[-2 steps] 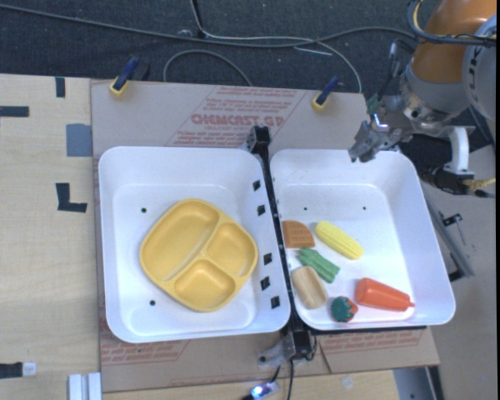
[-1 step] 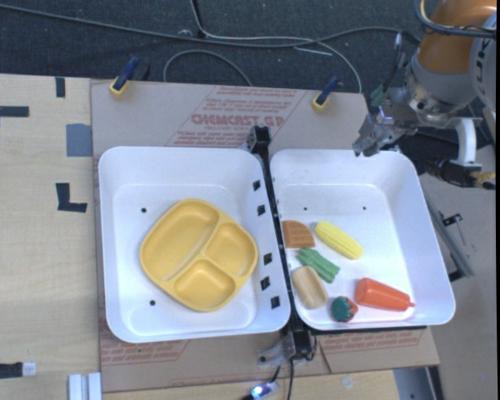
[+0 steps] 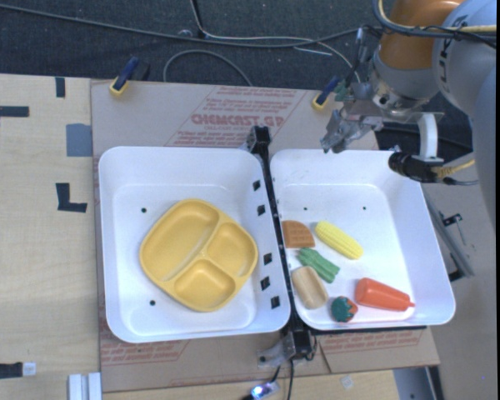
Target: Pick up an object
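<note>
A pale wooden bench [image 3: 25, 248] carries a sheet of printed cardboard [image 3: 225, 115], and beyond its far edge lies dark carpet [image 3: 83, 23] crossed by a black cable [image 3: 192, 7] and a looping grey cable [image 3: 208, 57]. Black tape marks [image 3: 67, 197] dot the bench to the left of the cardboard. Taking the black divider clips [image 3: 267, 223] between the two bins as the landmark: nearest the camera and right of the divider, the right bin [image 3: 425, 248] holds a green and red round toy [image 3: 343, 308], an orange carrot [image 3: 383, 295], a tan bread roll [image 3: 308, 287], a green vegetable piece [image 3: 318, 264], a brown slice [image 3: 297, 235] and a yellow corn cob [image 3: 339, 240], all clustered in its near half. Left of the divider, the left bin [image 3: 117, 223] holds a yellow compartment tray [image 3: 198, 254], lying flat. Further back, two yellow and blue clamps [image 3: 125, 75] pin the cardboard's far edge. The gripper [image 3: 342, 136] hangs above the far rim of the right bin, well apart from the toys, with nothing between its fingers; how wide they stand I cannot tell. The arm [image 3: 433, 23] rises to the far right.
</note>
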`<state>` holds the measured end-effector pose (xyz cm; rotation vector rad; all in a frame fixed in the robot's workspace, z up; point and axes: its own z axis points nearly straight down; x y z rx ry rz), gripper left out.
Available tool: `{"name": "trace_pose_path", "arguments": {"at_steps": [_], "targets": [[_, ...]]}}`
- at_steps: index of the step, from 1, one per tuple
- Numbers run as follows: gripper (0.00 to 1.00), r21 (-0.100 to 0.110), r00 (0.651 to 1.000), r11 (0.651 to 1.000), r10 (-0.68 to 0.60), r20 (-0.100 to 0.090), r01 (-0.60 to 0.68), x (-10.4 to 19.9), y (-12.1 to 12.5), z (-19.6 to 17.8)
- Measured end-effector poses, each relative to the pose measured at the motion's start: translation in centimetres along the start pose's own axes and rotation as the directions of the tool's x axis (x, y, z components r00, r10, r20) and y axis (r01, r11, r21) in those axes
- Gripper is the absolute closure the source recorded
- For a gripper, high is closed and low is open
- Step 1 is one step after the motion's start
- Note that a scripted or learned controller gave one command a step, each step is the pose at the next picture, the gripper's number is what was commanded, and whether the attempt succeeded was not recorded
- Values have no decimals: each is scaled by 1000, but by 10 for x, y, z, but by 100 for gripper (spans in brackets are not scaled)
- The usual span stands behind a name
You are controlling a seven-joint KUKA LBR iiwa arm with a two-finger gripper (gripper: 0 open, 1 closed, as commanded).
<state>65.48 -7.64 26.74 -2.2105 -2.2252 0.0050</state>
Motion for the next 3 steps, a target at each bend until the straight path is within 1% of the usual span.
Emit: {"name": "trace_pose_path", "arguments": {"at_steps": [1, 2, 3], "targets": [[100, 2, 1000, 1000, 0, 1, 0, 51, 10, 23], [100, 1, 1000, 1000, 0, 1, 0, 109, 8, 25], [100, 4, 1000, 1000, 0, 2, 0, 164, 9, 49]]}}
